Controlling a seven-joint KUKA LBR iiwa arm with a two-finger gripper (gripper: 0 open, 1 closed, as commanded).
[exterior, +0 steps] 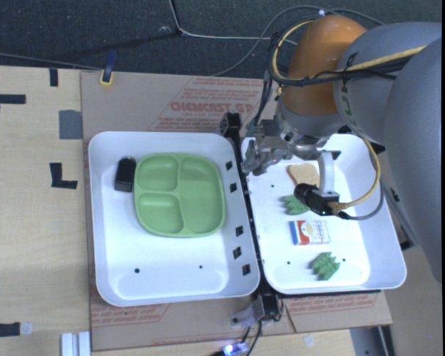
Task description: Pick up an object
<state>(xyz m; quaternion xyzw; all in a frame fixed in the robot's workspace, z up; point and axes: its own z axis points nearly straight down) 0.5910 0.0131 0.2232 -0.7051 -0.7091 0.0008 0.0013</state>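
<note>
A light wooden bench (30, 221) is being covered in its middle by a brown cardboard sheet (193, 102), on which two shallow white bins are being borne side by side. Dark carpet-like flooring (96, 13) is being crossed by a thin cable behind the bench.

In the left bin (107, 265) a green divided plate (180, 195) is being held, with a small black block (124, 174) lying just beside its left edge. In the right bin (378, 265) several candidate objects are being kept: a tan toast-shaped piece (304, 173) near the top, a green leafy piece (294, 204) below it, a small red, white and blue card (310, 232), and a second green leafy piece (325, 265) near the front.

The grey arm (400, 95), with its orange band (322, 58), is being reached in from the right and bent down over the right bin's upper left corner. The gripper (261, 154) is being held close to the divide between the bins; whether it is parted or closed cannot be told, and nothing is being seen within it.
</note>
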